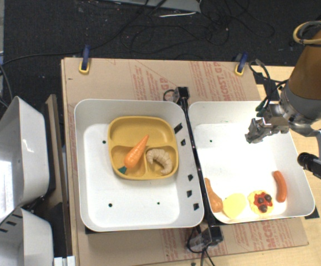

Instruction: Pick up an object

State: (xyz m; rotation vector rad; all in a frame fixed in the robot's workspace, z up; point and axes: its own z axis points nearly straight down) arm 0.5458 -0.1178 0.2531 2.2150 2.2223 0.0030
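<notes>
Looking down at a slant on a bench (149,71) of brown board, two shallow white bins sit side by side. The left bin (93,204) holds a yellow divided plate (121,129). On that plate a toy carrot (136,151) lies tilted across the middle ridge, and a pale toy shrimp (160,160) curls in the lower right compartment, just beside the carrot.

The right bin (227,115) has its toys gathered along the near edge. From left to right: an orange chicken drumstick (212,195) lying by the bin's left wall, a pale yellow round slice (234,205) touching it, a yellow round piece with dark red toppings (260,201), and a small red sausage (280,185) standing apart near the right wall.

The grey arm with its orange band (314,65) reaches in from the right. Its claw (255,133) hangs over the bare upper part of the right bin, well apart from the toys. Nothing is seen in the claw; whether its fingers are spread or pressed together cannot be told.
</notes>
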